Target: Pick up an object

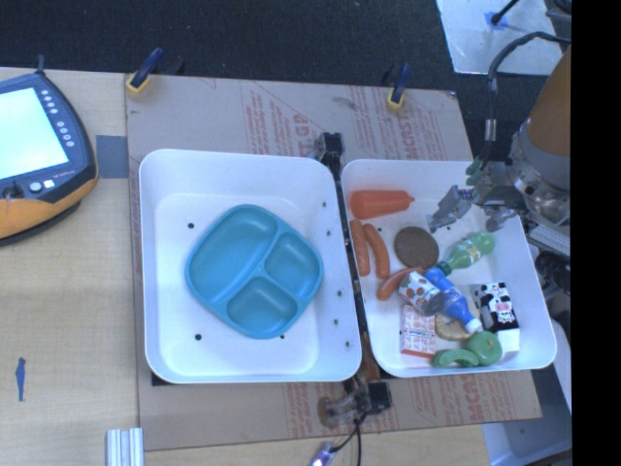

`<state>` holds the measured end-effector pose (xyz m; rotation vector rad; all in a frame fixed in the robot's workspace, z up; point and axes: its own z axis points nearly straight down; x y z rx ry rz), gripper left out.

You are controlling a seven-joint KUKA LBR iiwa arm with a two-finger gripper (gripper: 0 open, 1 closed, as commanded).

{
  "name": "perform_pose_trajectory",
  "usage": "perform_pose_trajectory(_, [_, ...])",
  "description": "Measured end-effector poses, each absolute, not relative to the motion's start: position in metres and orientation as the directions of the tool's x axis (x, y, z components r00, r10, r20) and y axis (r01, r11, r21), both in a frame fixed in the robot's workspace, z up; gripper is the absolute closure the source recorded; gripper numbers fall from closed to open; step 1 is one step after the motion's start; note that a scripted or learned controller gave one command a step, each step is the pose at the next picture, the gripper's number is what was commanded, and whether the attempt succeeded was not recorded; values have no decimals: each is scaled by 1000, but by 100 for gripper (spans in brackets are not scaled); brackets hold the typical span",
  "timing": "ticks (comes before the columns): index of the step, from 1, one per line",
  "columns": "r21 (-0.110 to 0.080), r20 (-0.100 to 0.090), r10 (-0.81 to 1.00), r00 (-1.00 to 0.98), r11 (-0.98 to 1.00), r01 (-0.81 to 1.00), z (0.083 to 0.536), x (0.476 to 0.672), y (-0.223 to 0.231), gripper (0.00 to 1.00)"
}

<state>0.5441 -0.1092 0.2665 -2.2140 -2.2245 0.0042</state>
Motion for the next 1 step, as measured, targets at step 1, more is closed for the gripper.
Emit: perform_pose_trajectory(1, [-3, -1, 1000, -5, 5, 1000, 103, 552, -161, 0])
